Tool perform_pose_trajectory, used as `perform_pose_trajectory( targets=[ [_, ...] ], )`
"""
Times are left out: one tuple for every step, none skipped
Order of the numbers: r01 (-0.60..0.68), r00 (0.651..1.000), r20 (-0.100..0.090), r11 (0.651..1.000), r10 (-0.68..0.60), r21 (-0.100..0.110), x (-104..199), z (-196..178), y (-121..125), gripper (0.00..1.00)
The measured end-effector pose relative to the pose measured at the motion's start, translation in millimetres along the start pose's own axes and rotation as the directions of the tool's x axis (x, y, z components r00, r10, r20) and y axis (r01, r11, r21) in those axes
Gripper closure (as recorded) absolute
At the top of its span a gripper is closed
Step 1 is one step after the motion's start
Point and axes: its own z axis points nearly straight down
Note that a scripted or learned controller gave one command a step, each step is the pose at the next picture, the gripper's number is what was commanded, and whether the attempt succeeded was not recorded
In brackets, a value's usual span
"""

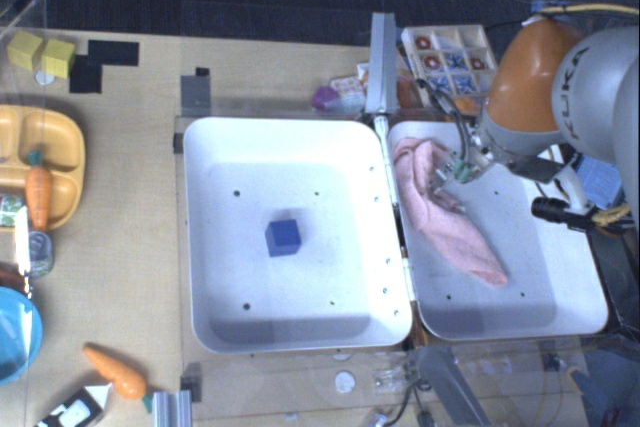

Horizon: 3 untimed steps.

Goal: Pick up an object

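gripper (447,177) low over the pink cloth (440,215) in the right bin (560,310), jaws' state unclear; i'd pinch a raised fold firmly, then lift straight up.

One fixed camera is looking down at a slant from above the bench (120,245), taking in both white bins (300,140) and the arm (560,85) entering from the right.

Two yellow blocks (42,56) are sitting at the surface's (130,215) far left corner. A yellow tray (50,140) is lying below them, an orange carrot (37,197) resting on it. Another carrot (117,372) is lying near the front edge beside a blue bowl (15,335).
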Motion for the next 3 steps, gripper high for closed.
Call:
perform_pose_trajectory(
  targets=[
    [0.325,0.946,-0.006,0.946,-0.325,0.005,-2.1,-83.3,41.1,1.0],
    [0.519,0.855,-0.004,0.855,-0.519,0.005,-44.4,-128.9,-8.0,1.0],
    [0.894,0.447,-0.007,0.447,-0.894,-0.001,-47.8,-111.3,0.6,1.0]
  ],
)
